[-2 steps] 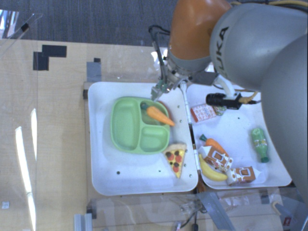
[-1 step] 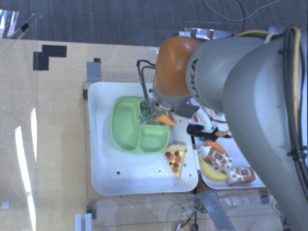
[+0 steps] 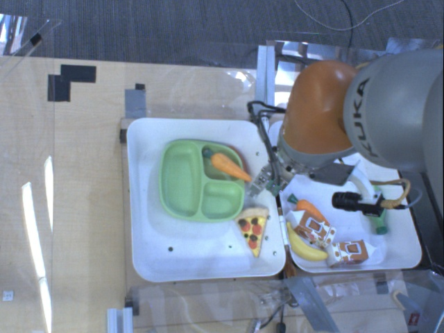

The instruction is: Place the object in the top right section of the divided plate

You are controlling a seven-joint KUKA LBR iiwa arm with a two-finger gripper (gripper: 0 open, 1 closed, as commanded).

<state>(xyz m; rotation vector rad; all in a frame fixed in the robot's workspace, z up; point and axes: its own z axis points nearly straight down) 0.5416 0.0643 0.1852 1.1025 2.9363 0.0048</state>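
The arm (image 3: 374, 109), grey with an orange band, is showing the lettering "KUKA" on its casing at the right of the frame. The gripper (image 3: 267, 180) is hanging at the green plate's (image 3: 182, 182) right rim; whether it is gripping anything cannot be told. A carrot (image 3: 229, 165) is lying in the plate's top right section. A pizza slice (image 3: 253, 229) is lying just below the plate in the left bin (image 3: 146, 255). The right bin (image 3: 406, 252) is holding a banana (image 3: 305, 247), a second carrot (image 3: 310, 208) and printed packets (image 3: 347, 252), their writing unreadable.

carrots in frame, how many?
2. One carrot lies in the top right section of the green divided plate in the left bin. A second carrot lies in the right bin, beside the banana. The arm may hide others.
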